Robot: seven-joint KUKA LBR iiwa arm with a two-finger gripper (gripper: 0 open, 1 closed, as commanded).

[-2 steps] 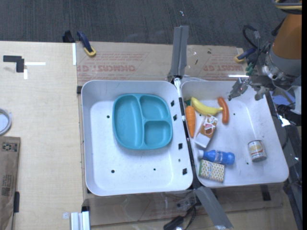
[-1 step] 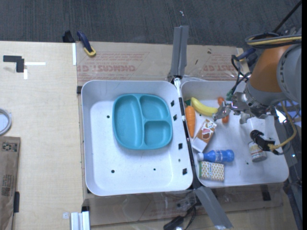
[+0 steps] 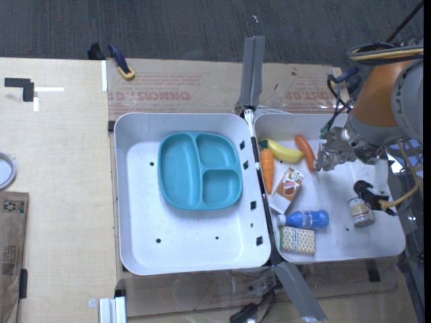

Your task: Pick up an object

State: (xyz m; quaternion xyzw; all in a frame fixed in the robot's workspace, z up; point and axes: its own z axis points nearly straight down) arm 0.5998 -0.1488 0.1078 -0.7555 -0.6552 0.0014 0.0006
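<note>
Spanning the light wooden bench, two shallow white bins sit side by side on brown printed cardboard, with dark grey carpet beyond. The left bin holds a teal divided plate. The right bin holds a carrot, a banana, a red sausage, a small carton, a blue bottle, a green packet and a small can. The gripper hangs over the right bin just beside the sausage; whether its claw is spread or pressed together cannot be told. A blue-and-yellow clamp lies at the cardboard's far left corner.
</note>
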